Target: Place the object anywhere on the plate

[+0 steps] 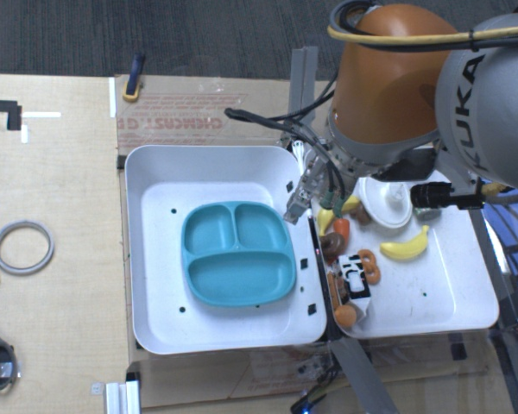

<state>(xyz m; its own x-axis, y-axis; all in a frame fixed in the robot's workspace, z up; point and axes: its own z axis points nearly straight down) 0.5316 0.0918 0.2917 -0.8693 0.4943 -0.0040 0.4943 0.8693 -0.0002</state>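
Teal plastic marks my target: a divided plate [239, 254] with three compartments lies near the middle of the left bin [151, 257], and none of its compartments holds anything. From my seat the arm [397, 76] reaches in from the right, its orange band big in the view, and the gripper [300, 201] hangs over the divider between the two bins, just off the plate's upper right corner. I cannot tell whether the claw is apart or together, and I see nothing that I would call held.

The candidate objects are all in the right bin [466, 300], crowded along its left wall: a yellow banana [406, 246] lying loose near the middle, a white bowl [388, 203] partly under the wrist, and a string of small toy foods [341, 231] running down beside the wall, mixed with a black and white block [352, 279]. Which of these the program means as the object, I cannot say from here.

My reading is that the task is at its start or in transit with nothing secured; no item sits on the plate. What the next move calls for depends on the claw: if it carries nothing, it needs to go back over the right bin, pick a piece with room around it, the banana being the easiest, and only then cross to the plate.
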